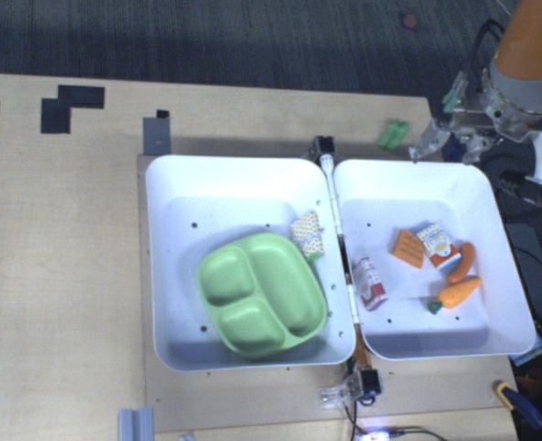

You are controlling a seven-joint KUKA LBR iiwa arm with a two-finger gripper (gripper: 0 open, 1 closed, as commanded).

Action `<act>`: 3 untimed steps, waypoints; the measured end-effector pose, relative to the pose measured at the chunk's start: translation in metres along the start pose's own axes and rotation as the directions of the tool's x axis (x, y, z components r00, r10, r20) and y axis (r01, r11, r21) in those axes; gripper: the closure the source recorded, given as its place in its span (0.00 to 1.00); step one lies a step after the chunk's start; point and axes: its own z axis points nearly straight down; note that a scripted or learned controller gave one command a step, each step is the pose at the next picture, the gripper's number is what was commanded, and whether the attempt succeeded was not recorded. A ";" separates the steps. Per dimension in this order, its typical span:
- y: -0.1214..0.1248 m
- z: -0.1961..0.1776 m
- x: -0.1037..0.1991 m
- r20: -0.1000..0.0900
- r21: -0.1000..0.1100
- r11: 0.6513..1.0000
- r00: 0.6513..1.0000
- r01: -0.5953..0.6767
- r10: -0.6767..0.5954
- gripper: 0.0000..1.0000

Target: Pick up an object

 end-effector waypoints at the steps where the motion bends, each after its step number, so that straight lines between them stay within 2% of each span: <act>1: -0.014 0.162 0.002 0.000 -0.001 1.000 1.000 -0.003 0.003 0.00; 2: -0.056 0.164 0.047 0.000 -0.002 1.000 1.000 0.000 0.000 0.00; 3: -0.070 0.164 -0.006 0.001 -0.001 1.000 1.000 -0.003 0.003 0.00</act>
